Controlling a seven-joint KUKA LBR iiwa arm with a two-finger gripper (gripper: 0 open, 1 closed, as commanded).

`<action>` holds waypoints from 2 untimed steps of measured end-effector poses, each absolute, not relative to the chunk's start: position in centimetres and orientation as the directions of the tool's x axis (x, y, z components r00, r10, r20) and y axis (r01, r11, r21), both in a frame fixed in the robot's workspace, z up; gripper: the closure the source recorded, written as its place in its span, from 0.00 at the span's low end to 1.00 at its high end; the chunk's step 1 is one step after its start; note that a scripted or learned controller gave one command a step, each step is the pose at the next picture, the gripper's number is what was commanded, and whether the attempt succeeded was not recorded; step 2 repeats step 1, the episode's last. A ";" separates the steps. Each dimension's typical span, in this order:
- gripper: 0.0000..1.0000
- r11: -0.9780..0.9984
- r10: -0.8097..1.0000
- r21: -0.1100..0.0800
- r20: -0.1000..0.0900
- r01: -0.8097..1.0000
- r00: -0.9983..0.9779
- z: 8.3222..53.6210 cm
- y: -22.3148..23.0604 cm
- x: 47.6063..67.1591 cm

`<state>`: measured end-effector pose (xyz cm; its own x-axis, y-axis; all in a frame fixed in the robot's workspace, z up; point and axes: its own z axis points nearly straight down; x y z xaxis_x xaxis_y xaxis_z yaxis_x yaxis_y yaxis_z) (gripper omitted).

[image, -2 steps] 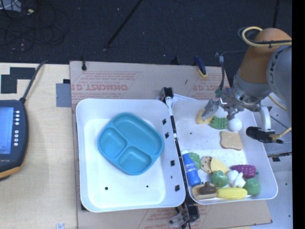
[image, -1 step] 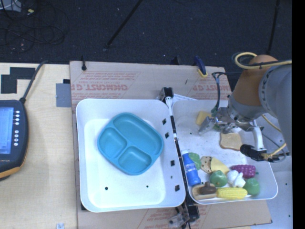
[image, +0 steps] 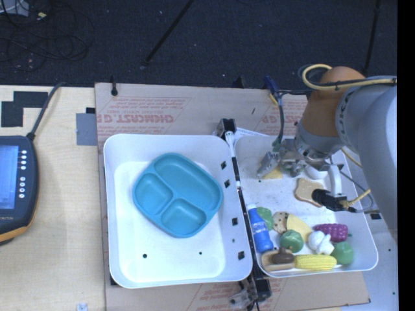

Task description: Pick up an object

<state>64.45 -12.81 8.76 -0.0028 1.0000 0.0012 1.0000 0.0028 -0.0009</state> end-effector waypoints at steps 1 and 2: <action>1.00 0.002 1.000 0.011 0.000 1.000 -0.002 10.4 -13.0 64.8; 1.00 0.002 1.000 0.011 0.000 1.000 -0.002 10.4 -13.0 64.8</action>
